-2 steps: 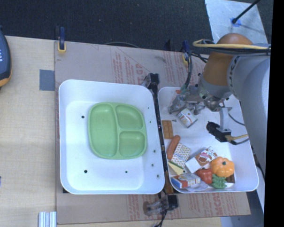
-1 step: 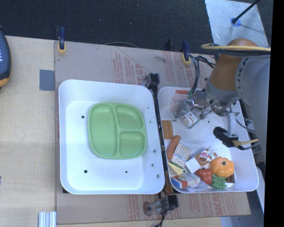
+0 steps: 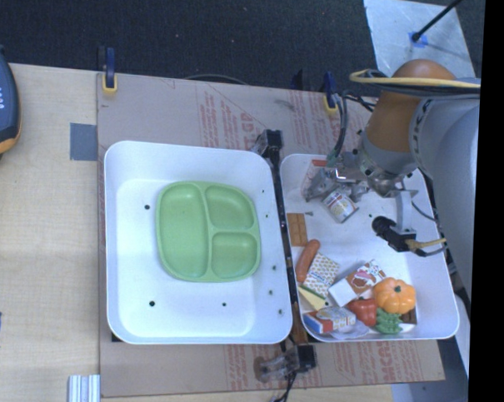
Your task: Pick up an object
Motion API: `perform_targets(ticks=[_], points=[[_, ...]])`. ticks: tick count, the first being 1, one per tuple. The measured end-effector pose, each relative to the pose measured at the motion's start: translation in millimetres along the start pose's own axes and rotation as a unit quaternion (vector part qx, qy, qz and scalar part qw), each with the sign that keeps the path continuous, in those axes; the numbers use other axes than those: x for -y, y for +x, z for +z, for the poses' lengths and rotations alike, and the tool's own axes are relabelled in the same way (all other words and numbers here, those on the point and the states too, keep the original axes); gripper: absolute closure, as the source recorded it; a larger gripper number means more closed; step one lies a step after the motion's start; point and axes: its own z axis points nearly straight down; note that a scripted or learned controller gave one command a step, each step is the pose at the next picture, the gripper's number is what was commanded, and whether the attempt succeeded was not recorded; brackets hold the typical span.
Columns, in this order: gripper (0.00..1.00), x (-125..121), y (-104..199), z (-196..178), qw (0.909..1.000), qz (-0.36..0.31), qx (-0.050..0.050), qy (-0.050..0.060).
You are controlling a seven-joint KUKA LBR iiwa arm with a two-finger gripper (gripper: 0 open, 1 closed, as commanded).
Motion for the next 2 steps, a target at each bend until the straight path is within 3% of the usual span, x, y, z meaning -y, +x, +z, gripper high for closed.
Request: perform_targets(ticks=[1, 2], points=[[0.00, 0, -38, -70, 1.0000, 0.003, 0.001, -0.002], [0.00, 3, -23, 5, 1.0000, 0.000, -0.001, 0.005]])
